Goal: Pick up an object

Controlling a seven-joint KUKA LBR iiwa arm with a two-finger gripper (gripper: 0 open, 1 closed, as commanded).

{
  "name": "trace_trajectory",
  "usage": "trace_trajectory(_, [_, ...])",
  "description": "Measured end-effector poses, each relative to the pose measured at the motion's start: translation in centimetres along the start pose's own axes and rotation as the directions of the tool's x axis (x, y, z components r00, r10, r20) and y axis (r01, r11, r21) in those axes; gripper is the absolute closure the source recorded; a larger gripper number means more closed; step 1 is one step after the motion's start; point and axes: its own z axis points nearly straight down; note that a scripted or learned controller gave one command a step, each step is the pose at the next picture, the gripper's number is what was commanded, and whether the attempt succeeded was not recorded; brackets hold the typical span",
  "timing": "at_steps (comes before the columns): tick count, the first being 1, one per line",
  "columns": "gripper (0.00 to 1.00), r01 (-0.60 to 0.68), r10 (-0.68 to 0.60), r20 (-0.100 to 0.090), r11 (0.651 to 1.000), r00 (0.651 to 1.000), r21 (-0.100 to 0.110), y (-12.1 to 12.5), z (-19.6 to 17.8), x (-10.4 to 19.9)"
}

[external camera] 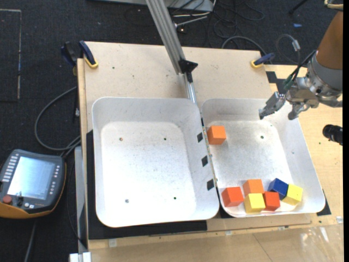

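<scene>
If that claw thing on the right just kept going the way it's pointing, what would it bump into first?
The gripper points down over the far right corner of the right bin. Going straight on, it would probably meet that bin's bare white floor. The lone orange cube sits well to its left; depth is hard to judge.

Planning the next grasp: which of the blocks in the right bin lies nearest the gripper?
The lone orange block, alone near the divider in the right bin. The others cluster at the near edge, farther from the gripper.
</scene>
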Motion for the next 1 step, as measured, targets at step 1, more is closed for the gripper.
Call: trace_trajectory(1, [0.00,0.003,-0.003,-0.001,1.000,1.000,0.006,6.07,15.39,-1.42])
